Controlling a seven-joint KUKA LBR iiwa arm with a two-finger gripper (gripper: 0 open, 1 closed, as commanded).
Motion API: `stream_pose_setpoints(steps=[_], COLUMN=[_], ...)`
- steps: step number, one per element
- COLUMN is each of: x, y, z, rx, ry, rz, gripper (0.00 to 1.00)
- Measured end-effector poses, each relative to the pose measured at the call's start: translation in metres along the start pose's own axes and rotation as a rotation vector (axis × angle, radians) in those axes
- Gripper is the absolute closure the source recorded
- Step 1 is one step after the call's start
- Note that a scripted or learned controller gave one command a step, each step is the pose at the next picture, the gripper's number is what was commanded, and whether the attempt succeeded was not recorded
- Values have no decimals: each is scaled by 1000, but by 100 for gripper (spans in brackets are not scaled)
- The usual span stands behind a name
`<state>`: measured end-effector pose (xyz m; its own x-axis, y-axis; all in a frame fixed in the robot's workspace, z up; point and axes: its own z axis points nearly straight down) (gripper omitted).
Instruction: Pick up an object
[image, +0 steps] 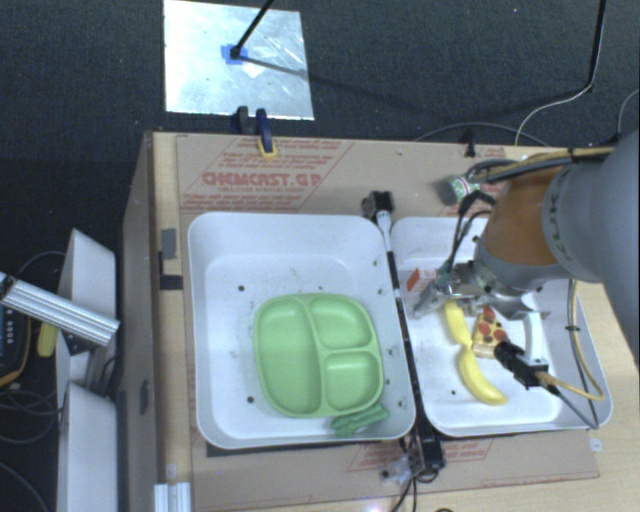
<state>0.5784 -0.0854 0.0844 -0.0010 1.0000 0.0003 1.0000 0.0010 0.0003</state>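
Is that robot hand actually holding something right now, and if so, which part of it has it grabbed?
It cannot be told. The gripper is low in the right bin, just above the top end of the banana, but the arm hides any hold.

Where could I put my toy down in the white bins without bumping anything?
Most room is in the left bin, along the bare floor behind the green divided plate, toward the far wall. The right bin is crowded: the gripper, a banana and a small slice-shaped toy share its middle. A small bare patch lies in its near-left corner.
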Motion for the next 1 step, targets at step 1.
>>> stream_pose_setpoints(steps=[1], x=[0], y=[1], z=[-11], rx=[-2], ry=[0], rz=[-1], gripper=[100])
